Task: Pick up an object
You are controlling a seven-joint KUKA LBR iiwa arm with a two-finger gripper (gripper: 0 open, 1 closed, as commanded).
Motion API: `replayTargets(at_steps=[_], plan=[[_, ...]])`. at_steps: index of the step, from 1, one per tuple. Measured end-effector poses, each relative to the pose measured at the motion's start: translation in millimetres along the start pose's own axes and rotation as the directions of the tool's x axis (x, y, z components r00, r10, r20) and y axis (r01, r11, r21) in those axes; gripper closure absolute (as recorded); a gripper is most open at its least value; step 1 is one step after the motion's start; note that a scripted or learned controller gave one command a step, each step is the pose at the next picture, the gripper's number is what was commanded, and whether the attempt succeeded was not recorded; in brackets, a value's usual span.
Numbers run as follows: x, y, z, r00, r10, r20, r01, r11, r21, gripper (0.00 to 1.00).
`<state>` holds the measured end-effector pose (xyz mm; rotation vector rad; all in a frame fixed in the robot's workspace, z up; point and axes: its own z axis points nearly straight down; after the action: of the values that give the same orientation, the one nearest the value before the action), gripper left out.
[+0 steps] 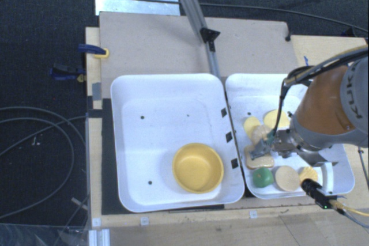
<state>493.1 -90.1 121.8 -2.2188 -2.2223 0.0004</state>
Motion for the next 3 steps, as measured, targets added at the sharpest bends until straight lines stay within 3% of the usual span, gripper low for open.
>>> replayTargets(at_steps=[1,3], plan=[[-0.1,0.7,-12.4,1.0,0.0,0.001,0.0,1.0,-0.004,1.0],[-1.9,14.4,-113.1,1.0,-0.004,0.002,0.004,1.0,-0.009,1.0]])
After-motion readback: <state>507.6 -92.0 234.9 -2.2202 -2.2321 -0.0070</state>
